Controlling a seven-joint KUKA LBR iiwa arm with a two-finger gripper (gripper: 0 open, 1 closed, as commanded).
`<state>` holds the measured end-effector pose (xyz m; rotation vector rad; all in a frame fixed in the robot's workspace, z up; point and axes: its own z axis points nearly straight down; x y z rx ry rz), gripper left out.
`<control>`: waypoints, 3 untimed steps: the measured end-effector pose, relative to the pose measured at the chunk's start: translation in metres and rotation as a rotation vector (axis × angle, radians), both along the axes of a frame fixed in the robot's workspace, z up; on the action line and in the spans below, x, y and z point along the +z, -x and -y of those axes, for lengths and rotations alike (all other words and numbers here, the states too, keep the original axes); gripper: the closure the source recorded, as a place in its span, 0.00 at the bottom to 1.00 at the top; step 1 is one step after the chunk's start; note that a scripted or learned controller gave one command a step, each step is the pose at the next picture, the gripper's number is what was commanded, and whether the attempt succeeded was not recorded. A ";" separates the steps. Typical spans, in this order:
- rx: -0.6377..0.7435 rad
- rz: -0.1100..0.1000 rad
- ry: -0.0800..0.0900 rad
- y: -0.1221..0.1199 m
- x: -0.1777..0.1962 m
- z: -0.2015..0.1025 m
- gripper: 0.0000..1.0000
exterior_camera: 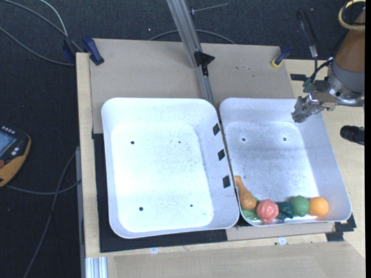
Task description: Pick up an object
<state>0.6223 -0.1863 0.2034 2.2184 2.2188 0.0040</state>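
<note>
Several small toys lie in a row along the near edge of the right bin (pixel 272 155): an orange carrot-like piece (pixel 245 196), a pink ball (pixel 267 209), a green ball (pixel 299 204) over a dark teal piece (pixel 286 209), and an orange ball (pixel 319 205). My gripper (pixel 302 111) hangs over the far right corner of that bin, well away from the toys, with nothing visible in it. The arm's orange band (pixel 351 52) shows above it at the right edge.
The left bin (pixel 156 167) sits beside the right one, with black clips (pixel 221 153) along the seam between them. A metal pole (pixel 185 28) slants up from the bench's back. Blue (pixel 93 50) and yellow (pixel 282 55) clamps hold the board's far corners.
</note>
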 end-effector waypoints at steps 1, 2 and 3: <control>0.000 -0.001 0.000 -0.001 0.027 0.000 1.00; 0.004 -0.004 -0.002 -0.011 0.020 -0.049 1.00; 0.004 -0.004 -0.002 -0.017 0.021 -0.093 1.00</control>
